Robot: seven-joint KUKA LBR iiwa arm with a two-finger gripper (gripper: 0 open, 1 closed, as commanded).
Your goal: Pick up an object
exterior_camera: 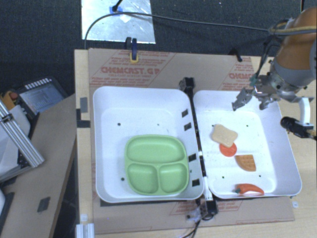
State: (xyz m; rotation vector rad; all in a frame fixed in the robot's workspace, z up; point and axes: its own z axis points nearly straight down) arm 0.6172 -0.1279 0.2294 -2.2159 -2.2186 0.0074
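The tool (pixel 252 99) hangs spread open with nothing in it over the right bin's (pixel 282 148) far end. The bread slice (pixel 224 134), tomato slice (pixel 228 149), cracker (pixel 246 162) and carrot (pixel 249 189) lie on that bin's floor, nearer the front.

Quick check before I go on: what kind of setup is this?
Probably a robot lab test bench: two white bins on a taped-down board, toy food like the carrot, a green divided tray, and loose cables.

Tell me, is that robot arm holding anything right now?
No. The gripper hangs over the far end of the right bin with nothing between its fingers.
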